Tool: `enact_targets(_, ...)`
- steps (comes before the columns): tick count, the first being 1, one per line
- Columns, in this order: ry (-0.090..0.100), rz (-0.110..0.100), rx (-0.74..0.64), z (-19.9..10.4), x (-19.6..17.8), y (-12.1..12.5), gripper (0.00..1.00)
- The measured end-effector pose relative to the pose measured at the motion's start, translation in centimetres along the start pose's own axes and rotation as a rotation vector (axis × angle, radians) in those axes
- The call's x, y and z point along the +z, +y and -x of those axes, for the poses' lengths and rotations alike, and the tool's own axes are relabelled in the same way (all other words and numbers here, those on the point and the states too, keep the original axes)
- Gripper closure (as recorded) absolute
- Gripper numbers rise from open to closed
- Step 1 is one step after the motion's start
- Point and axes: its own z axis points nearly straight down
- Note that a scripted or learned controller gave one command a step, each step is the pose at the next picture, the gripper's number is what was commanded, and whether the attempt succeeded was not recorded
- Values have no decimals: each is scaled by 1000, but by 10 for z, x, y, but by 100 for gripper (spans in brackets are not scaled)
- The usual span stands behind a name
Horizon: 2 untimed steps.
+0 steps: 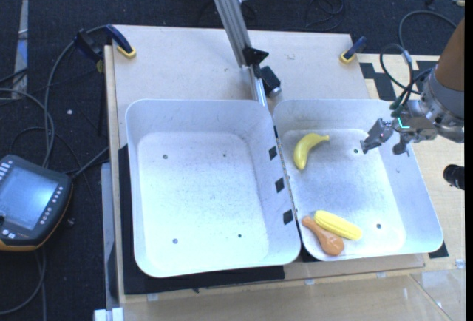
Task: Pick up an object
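Gripper (pixel 384 136) of the grey arm hangs over the upper right part of the right shallow white bin (pixel 414 186), and we cannot tell how it is set; we see nothing in its grasp. We have 3 candidates in that bin: a curved yellow plastic banana (pixel 307 149) lies near the upper left, well apart from the gripper, while a yellow corn cob (pixel 338 225) and an orange drumstick-shaped toy (pixel 325 237) lie touching each other by the lower edge. The left shallow white bin (pixel 148 164) sits alongside. We judge this the approach step, nothing picked yet. Next move, as we read it: shift left over the banana, then descend.
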Motion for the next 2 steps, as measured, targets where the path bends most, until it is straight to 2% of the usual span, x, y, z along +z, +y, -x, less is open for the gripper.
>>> enact_targets(1, 0, 0, 0, 0, 0, 0, 0)
enact_targets(2, 1, -3, 0, -1, 46, -8, 0)
